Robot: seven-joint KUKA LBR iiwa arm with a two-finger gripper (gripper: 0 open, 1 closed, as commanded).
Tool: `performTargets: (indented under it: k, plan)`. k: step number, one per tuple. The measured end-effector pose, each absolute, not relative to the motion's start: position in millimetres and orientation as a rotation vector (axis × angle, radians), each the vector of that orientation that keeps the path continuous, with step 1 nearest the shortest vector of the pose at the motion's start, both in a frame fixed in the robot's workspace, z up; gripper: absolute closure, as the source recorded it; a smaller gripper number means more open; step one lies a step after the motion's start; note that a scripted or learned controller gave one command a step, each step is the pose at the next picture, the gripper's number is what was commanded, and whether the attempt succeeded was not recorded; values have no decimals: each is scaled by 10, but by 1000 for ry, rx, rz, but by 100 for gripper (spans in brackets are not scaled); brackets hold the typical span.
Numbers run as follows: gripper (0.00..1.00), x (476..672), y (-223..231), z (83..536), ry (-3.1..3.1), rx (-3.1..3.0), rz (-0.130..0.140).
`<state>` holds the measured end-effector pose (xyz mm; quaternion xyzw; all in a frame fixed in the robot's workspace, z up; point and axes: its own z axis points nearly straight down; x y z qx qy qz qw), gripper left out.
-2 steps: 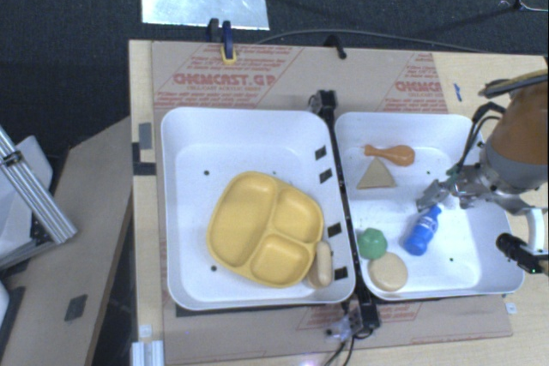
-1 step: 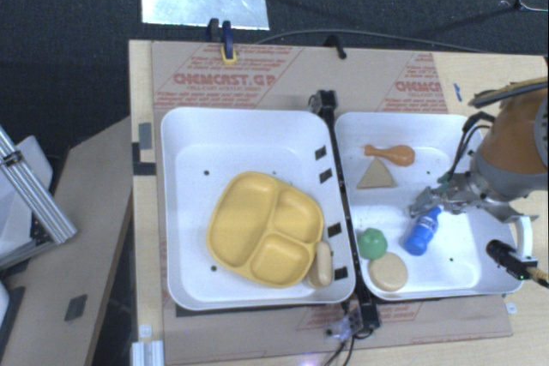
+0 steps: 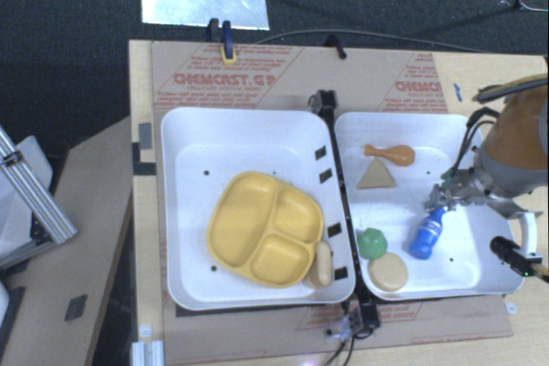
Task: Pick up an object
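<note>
In the right bin (image 3: 480,270) lies a blue bottle (image 3: 425,237), tilted with its cap end toward the upper right. My gripper (image 3: 443,200) hangs from the grey and orange arm at the right, directly over the bottle's upper end and touching or nearly touching it. Also in this bin are an orange drumstick (image 3: 390,153), a tan triangular wedge (image 3: 376,176), a green ball (image 3: 372,243) and a round tan biscuit (image 3: 389,272).
The left bin (image 3: 197,141) holds a yellow divided plate (image 3: 266,227) with a beige bread roll (image 3: 321,263) beside its right edge. A black clip divider (image 3: 330,159) runs between the bins. Part of the right bin's floor near its front right corner is bare.
</note>
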<state>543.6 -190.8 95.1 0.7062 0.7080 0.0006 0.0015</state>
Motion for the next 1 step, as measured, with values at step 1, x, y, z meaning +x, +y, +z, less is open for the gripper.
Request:
performTargets:
  k: [1]
  plan:
    - [100,5532,-1927,1566,2221,2211,6]
